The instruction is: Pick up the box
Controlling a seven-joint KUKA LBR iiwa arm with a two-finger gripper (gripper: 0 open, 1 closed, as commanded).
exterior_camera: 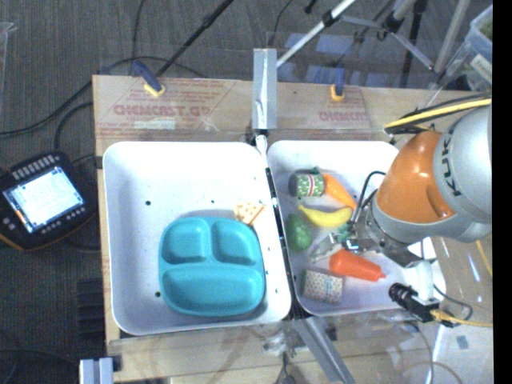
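The box (322,286) is small, with a pale speckled pattern, and lies flat near the front edge of the right bin (376,152). My gripper (349,241) is low in the middle of that bin, under the orange wrist band. It sits above and to the right of the box, apart from it. A red-orange bottle (357,266) lies between the gripper and the box. The arm's bulk hides much of the gripper.
A banana (326,214), a carrot (339,190), a small can (307,185) and a green vegetable (299,233) crowd the right bin around the gripper. In the left bin (136,174) lie a blue divided tray (212,265) and a yellow cracker (249,211).
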